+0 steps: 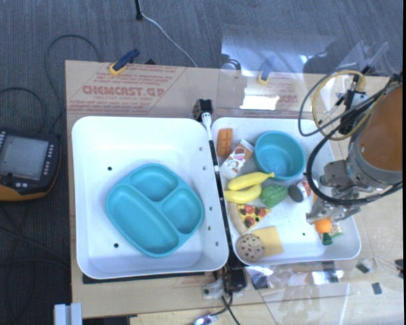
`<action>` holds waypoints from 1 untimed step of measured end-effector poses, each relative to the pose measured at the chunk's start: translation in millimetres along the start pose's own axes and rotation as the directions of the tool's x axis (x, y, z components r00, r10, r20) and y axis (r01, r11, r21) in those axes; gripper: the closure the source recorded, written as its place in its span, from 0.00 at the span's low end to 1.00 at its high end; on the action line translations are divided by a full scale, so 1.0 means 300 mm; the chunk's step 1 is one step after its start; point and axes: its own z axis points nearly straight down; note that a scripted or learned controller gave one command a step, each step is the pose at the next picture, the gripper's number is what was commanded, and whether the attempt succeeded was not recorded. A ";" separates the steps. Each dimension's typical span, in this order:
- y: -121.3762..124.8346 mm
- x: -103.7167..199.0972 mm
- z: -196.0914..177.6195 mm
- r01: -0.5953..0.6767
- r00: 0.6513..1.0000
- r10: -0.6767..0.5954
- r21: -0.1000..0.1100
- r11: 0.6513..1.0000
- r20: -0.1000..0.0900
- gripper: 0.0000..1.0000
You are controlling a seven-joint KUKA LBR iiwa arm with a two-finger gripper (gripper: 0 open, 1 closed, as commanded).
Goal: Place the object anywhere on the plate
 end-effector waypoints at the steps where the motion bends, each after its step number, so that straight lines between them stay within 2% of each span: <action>1: 0.000 0.000 0.000 0.000 1.000 0.000 0.000 1.000 0.000 0.00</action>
